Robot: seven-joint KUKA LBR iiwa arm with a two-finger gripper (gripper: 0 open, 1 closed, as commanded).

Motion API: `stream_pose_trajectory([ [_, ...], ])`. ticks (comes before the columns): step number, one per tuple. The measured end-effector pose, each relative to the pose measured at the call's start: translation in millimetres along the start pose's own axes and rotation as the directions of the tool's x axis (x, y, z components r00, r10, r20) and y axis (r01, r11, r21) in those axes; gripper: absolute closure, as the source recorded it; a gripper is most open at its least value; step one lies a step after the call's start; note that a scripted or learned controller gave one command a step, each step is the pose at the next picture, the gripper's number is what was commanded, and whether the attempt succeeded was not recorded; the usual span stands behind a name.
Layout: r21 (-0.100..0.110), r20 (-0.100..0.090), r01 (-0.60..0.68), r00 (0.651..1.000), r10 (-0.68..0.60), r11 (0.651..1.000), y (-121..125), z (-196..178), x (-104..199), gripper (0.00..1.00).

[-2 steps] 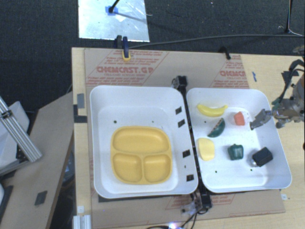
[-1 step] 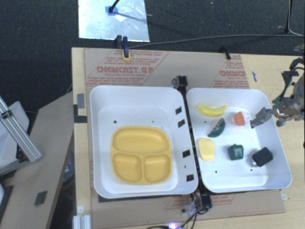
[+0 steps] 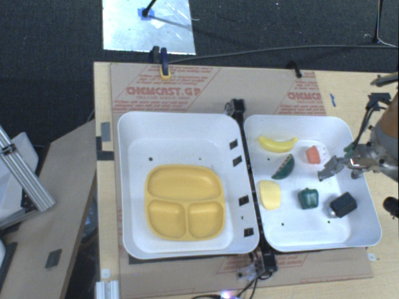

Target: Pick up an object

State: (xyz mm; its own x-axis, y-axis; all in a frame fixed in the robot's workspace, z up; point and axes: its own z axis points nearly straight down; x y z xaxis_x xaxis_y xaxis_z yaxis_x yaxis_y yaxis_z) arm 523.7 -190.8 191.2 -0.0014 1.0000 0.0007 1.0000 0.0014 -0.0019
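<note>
The right bin [image 3: 299, 124] holds several toy foods: a yellow banana [image 3: 277, 143], an orange-red piece [image 3: 313, 155], a watermelon slice [image 3: 283, 167], a pale yellow lump [image 3: 270, 195], a green pepper [image 3: 308, 198] and a black block [image 3: 343, 204]. My gripper [image 3: 340, 172] reaches in from the right, over the bin's right side. It hangs above the black block and to the right of the orange-red piece. Its fingers are spread open and nothing sits between them.
The left bin [image 3: 181, 126] holds a yellow divided tray [image 3: 185, 201]. A black divider with clips [image 3: 244, 179] runs between the bins. A metal plate [image 3: 148, 16] lies behind the bench. An aluminium rail [image 3: 22, 173] stands at the left.
</note>
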Motion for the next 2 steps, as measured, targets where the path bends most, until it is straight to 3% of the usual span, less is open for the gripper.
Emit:
stream_pose_trajectory([
  [2,-0.002,0.001,0.000,1.000,0.000,1.000,-2.3,108.8,8.5,0.00],
])
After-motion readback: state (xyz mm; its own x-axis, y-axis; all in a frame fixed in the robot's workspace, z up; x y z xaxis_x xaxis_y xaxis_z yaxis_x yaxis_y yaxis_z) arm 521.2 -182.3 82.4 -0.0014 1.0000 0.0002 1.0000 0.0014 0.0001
